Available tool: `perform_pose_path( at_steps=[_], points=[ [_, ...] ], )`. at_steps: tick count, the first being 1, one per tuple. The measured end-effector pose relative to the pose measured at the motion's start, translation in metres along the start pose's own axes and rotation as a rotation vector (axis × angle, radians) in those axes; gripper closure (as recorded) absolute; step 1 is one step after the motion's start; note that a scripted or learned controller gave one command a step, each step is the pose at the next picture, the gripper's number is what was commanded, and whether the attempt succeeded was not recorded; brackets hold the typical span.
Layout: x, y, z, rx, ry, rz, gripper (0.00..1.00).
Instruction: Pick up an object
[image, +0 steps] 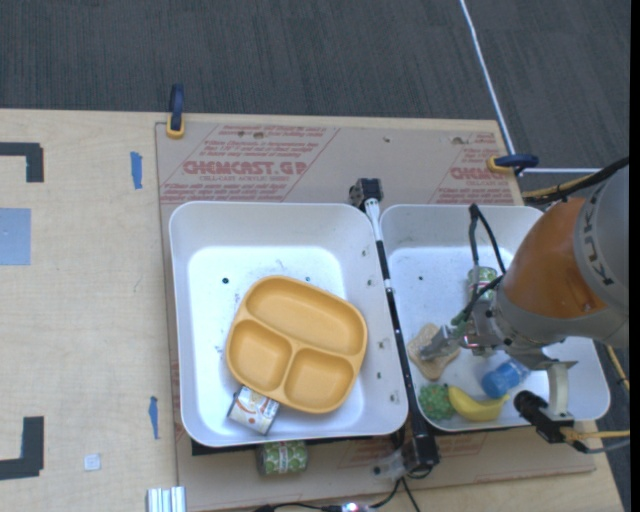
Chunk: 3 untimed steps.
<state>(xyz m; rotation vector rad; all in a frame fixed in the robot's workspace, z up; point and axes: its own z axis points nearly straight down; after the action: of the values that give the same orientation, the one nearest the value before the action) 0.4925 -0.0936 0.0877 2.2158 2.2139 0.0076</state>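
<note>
Pincer (432, 349): low in right bin, metal fingers pointing left, tips over a tan object (430, 352) near bin's left wall. Cannot tell how wide it stands or if anything is held — tips blur into the tan piece.

Left to right:

1. Bench (80, 330), pale wood, black corner marks + blue tape bits at far left; wide bare surface.
2. Left bin (190, 300), white, shallow. Yellow three-section tray (297, 343) lies tilted in centre-front, its right edge near bin's right wall. Small can w/ orange-white label (252, 410) tucked under tray's front-left edge, close to front rim. Back half of bin floor is bare — most open room there.
3. Green-label can (283, 458) outside bins, on bench just in front of left bin's front rim.
4. Right bin (440, 250), white. Back-left floor bare. Front crowded: green round item (435, 400) at front-left corner, banana (474, 404) just beside it on the right, blue object (503, 379) behind banana's right end, partly under arm. Greenish item (483, 277) mid-bin by cable.
5. Arm (560, 270), orange band + grey, covers bin's right side.
</note>
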Motion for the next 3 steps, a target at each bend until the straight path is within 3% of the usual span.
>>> perform_pose_path(
  at_steps=[3],
  points=[
    [0.0011, -0.0090, -0.0003, -0.003, 0.001, 0.001, 0.00]
  ],
)
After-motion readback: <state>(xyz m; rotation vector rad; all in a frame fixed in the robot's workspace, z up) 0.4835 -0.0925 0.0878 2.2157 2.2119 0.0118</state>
